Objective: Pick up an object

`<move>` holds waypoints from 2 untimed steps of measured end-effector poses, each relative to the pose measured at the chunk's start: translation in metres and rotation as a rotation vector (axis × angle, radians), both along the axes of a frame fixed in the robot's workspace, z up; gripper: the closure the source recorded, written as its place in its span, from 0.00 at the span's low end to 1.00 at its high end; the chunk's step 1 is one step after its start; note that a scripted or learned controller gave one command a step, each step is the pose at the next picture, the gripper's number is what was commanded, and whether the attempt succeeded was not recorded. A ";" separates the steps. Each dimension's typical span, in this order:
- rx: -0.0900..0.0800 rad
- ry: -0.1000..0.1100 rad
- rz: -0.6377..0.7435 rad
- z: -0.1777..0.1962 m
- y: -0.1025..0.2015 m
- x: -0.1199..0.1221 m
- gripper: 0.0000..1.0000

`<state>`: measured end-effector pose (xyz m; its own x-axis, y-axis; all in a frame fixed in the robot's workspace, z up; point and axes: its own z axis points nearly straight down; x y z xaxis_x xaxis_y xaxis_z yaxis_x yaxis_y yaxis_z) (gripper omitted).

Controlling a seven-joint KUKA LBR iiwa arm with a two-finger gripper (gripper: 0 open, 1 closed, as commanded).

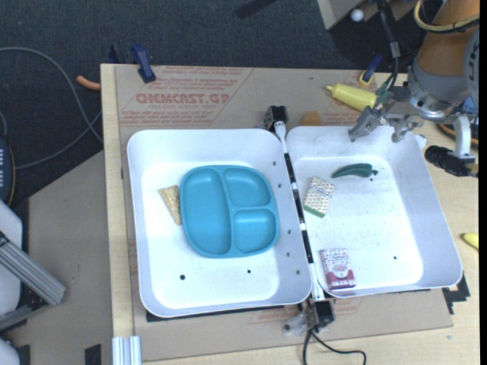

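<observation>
- The grey two-finger gripper (pixel 383 125) hangs over the far edge of the right white bin (pixel 426 226), fingers spread apart and holding nothing
- A dark green curved pepper-like object (pixel 354 171) lies just near of it
- A patterned green-and-white packet (pixel 319 196) sits left, a small red-and-white carton (pixel 337 268) at the near edge
- Risk: the slim pepper may slip or the fingers may strike the bin wall

bins (pixel 152 204) showing white | divided plate (pixel 228 210) showing turquoise | packet (pixel 318 196) showing a green-and-cream check | small box (pixel 337 268) showing red and white | curved piece (pixel 354 171) showing dark green | arm (pixel 449 44) showing grey with an orange band | bench (pixel 190 97) showing tan with red lettering
</observation>
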<state>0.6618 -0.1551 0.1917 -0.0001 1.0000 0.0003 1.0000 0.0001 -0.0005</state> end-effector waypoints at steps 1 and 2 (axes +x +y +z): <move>-0.002 -0.011 0.003 -0.090 0.021 -0.007 0.00; -0.003 -0.015 0.003 -0.100 0.052 -0.017 0.00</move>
<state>0.6446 -0.1028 0.0913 -0.0026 1.0000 -0.0031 0.9999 0.0027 0.0149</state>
